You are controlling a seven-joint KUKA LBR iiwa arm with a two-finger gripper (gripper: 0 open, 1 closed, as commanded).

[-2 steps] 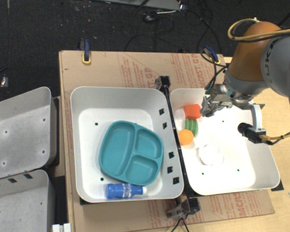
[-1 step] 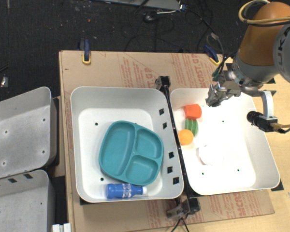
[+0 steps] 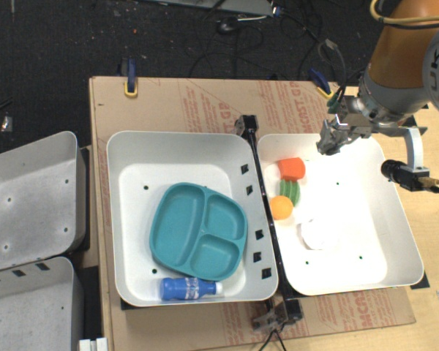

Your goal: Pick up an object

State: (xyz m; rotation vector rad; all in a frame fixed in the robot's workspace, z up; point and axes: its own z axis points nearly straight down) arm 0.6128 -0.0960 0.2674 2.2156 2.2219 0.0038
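A dark, cable-strewn floor surrounds the desk [image 3: 175, 97], whose left bin [image 3: 124, 196] holds a teal divided plate [image 3: 199, 231] and, along its near edge, a blue bottle [image 3: 189, 289] with its long axis left-right. In the right bin [image 3: 366, 225], an orange block [image 3: 293, 168], green piece [image 3: 290, 189], orange ball [image 3: 281, 208] and white disc [image 3: 316, 235] cluster near its left wall. The claw [image 3: 329, 145] hovers over that bin's far edge carrying nothing, whether parted or clenched I cannot tell; this looks like the approach, which calls for moving over the orange block and descending.
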